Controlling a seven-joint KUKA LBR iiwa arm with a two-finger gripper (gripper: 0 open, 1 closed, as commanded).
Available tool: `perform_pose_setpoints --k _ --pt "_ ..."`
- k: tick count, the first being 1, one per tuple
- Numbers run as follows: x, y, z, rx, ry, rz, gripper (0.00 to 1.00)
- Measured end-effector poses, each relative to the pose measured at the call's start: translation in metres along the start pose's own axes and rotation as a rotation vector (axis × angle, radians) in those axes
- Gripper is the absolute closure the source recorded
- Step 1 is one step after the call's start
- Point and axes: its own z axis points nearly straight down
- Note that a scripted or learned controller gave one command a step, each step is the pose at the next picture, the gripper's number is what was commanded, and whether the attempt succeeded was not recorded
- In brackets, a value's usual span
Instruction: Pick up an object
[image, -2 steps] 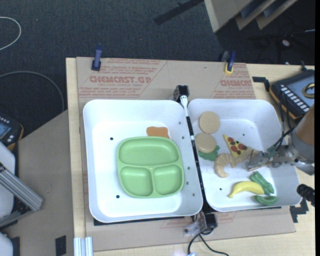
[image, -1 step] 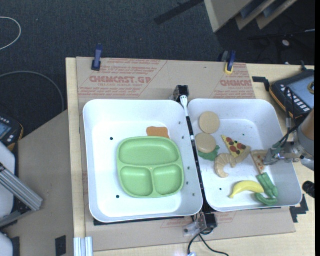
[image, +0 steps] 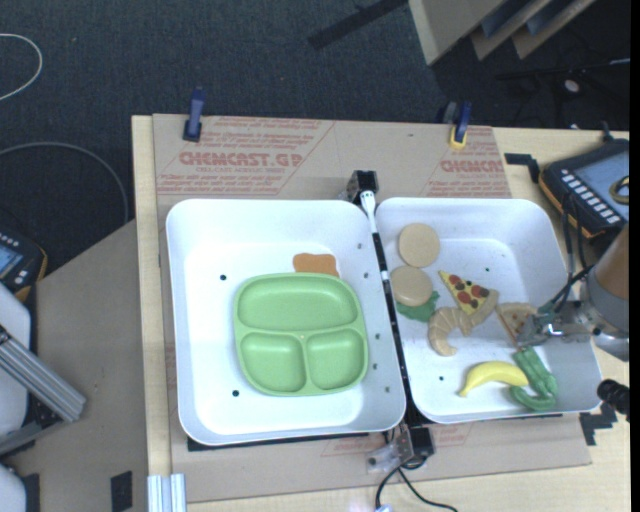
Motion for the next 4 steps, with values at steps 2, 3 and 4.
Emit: perform_pose_setpoints --k 2,3,4 --pt "0.0065 -0.0018 0.0001 0.001 -0.008 0.004 1.0" --pt "0.0064 -0.002 0.0004 0.001 -0.007 0.005 1.0" --pt "0.0008 -0.0019 0.001 0.006 0.003 0.0 1.0"
